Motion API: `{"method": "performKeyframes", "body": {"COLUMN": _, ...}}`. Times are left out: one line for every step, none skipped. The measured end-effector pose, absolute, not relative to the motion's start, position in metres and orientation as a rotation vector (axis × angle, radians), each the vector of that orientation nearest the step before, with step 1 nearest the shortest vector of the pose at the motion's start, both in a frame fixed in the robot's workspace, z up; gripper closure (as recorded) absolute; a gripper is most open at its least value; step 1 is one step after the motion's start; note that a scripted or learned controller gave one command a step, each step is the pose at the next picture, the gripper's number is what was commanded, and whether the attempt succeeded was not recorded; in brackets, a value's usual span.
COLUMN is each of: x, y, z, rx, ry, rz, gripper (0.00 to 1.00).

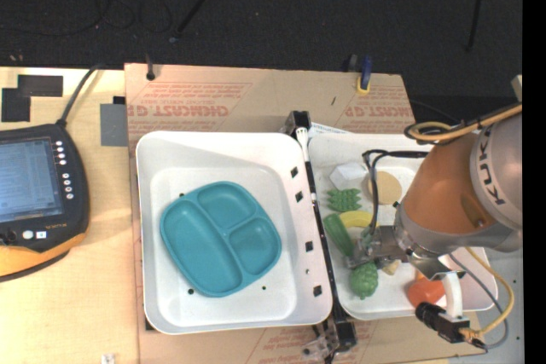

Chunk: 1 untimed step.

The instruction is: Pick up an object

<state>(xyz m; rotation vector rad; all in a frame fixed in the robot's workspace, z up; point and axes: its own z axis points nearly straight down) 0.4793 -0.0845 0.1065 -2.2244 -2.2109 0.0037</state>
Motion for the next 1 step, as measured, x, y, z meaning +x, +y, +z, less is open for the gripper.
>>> {"method": "performKeyframes", "body": {"x": 0.5301, "y": -0.0073, "z": 0.1922, "rx": -2.215, "ry": -2.233, "rz": -0.010, "gripper": 1.00}}
